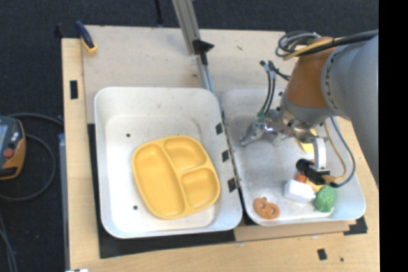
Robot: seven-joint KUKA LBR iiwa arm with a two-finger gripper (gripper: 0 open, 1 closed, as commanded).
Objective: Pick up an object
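Lying in right bin's near corner: orange pretzel (266, 207), flat; white block (297, 190) beside it; green lump (325, 199) at far right.

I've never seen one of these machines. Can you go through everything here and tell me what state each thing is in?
Yellow divided plastic tray: flat in left white bin.
Orange pretzel-shaped toy: lying in right white bin, untouched.
White block: resting by green lumpy toy.
Gripper: over right bin, holding nothing visible.
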